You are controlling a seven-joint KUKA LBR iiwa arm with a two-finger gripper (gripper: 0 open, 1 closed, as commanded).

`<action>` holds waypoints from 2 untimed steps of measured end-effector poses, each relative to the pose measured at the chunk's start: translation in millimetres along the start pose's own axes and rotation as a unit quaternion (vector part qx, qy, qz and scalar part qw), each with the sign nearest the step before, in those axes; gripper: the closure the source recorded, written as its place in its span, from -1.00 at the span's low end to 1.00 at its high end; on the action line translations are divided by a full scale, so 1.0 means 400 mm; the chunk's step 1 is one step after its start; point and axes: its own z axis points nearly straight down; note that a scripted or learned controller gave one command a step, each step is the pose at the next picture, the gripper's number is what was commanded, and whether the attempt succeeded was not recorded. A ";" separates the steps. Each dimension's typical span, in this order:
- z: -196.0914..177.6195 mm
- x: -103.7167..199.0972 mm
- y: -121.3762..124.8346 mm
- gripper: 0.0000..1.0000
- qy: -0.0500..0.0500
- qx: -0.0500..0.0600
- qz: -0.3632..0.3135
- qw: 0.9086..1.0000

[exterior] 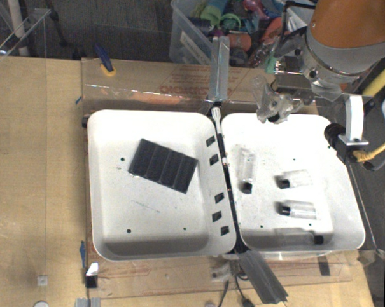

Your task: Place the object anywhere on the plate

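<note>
White plastic makes up both shallow bins, set side by side on the wooden bench [32, 174]. In the camera view, the left bin [113, 229] carries a dark ribbed rectangular plate [163, 165], lying flat and turned a little askew, near the bin's middle. The right bin [342, 220] holds three small clear vials with dark caps — one vial [246, 170] lies near the divider between the bins, a second [292, 181] sits further right, and a third [297, 210] lies just below that one, all apart from each other and well apart from the plate. The gripper [275, 110] hangs over the far edge of the right bin, under the orange-banded arm [351, 29]; its see-through fingers blur together, so how they stand cannot be told, and nothing is visible between them.
</note>
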 end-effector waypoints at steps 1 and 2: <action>0.118 -0.034 0.075 1.00 0.000 0.004 0.021 1.000; 0.097 0.000 0.138 1.00 0.000 0.000 -0.004 1.000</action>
